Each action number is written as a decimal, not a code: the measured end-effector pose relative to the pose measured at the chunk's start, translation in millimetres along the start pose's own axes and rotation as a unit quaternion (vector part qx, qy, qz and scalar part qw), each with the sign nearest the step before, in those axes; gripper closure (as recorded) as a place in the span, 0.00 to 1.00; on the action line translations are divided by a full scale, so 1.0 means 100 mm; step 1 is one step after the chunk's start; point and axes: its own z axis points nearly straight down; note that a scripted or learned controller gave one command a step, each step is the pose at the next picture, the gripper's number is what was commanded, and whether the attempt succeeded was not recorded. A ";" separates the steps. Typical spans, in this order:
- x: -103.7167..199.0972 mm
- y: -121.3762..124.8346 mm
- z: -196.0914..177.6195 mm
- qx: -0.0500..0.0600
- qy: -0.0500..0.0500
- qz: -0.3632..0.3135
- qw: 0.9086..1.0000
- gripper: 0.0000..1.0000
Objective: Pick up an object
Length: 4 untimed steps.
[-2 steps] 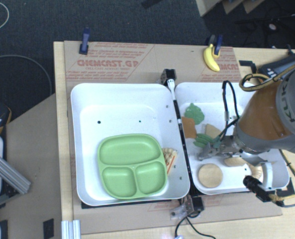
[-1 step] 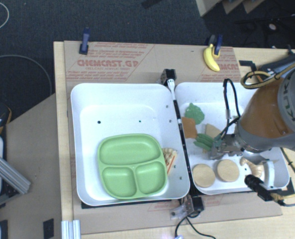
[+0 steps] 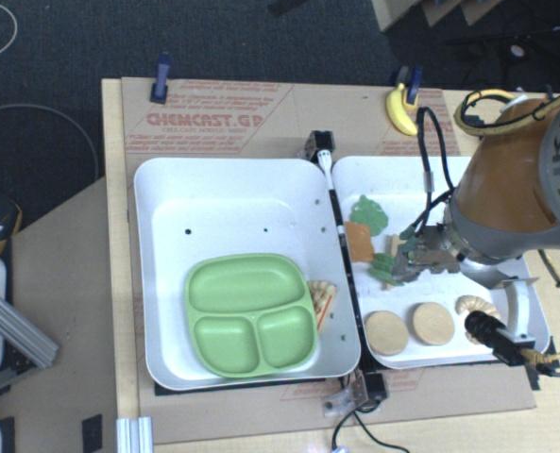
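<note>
A brown bench top (image 3: 261,111) printed with red lettering carries two shallow white bins side by side: the left bin (image 3: 166,253) and the right bin (image 3: 374,173), their inner walls meeting under a black bar (image 3: 339,243) that runs along the seam. A blue clamp (image 3: 161,78) grips the bench's far edge at the left, and a second blue clamp with a yellow piece (image 3: 405,102) grips it farther right. Dark carpet (image 3: 72,26) surrounds the bench, with a thin pale cable (image 3: 1,26) looping across it at the upper left. A silver metal rail (image 3: 15,333) slants near the left edge
</note>
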 end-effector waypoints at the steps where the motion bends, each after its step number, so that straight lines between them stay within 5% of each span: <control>1: 0.76 -0.02 0.16 0.007 0.001 -0.001 1.000 1.00; 2: 1.08 0.03 -1.60 -0.005 0.002 0.000 1.000 1.00; 3: 0.57 0.09 -3.22 -0.006 -0.001 0.005 1.000 1.00; 4: 0.62 0.01 -2.72 0.008 -0.001 0.004 1.000 1.00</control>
